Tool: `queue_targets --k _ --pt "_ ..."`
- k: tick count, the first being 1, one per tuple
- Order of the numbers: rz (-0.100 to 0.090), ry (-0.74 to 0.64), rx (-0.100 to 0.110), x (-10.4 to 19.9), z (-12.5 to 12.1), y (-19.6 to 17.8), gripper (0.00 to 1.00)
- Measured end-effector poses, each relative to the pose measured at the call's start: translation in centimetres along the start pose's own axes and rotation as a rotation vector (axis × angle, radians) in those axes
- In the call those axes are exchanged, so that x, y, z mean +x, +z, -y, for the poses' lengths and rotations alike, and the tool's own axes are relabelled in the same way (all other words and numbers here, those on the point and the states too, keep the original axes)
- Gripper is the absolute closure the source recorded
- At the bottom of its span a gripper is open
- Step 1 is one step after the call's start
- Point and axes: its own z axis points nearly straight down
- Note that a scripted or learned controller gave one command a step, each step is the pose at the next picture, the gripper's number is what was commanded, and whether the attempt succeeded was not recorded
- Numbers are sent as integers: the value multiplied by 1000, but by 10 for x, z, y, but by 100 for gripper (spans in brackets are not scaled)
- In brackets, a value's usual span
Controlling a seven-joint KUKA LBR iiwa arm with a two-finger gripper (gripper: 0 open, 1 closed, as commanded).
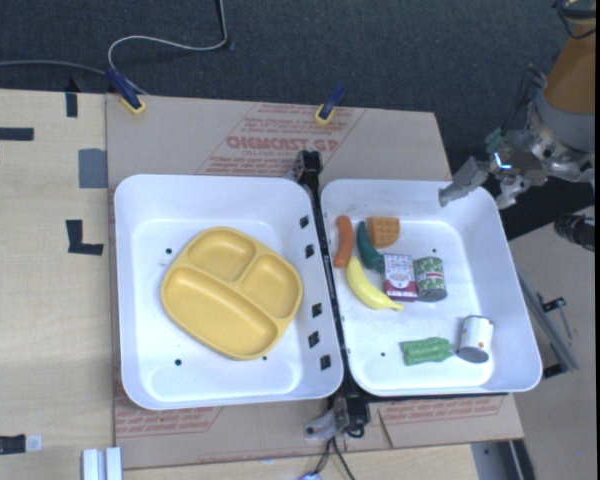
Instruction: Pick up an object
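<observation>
The end effector (477,181) hovers at two o'clock above the right bin's (510,268) rim; its grip cannot be told. The banana (370,288) lies near that bin's centre, beside a small can (431,278).

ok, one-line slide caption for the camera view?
Gripper at the right bin's top edge above toy food; yellow divided plate in the left bin.

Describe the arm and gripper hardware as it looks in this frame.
The arm enters at the upper right: an orange band above a grey metallic wrist with what look like small fittings and cabling. The gripper is grey, with a flat, angular finger at the right bin's top corner. Finer detail is blurred.
</observation>
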Motion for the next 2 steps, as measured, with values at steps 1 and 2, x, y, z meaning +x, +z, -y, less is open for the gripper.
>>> queue_targets --k 1,2 --pt "-2 0 3 20 1 91 0" --pt "0 0 -1 41 19 188 0"
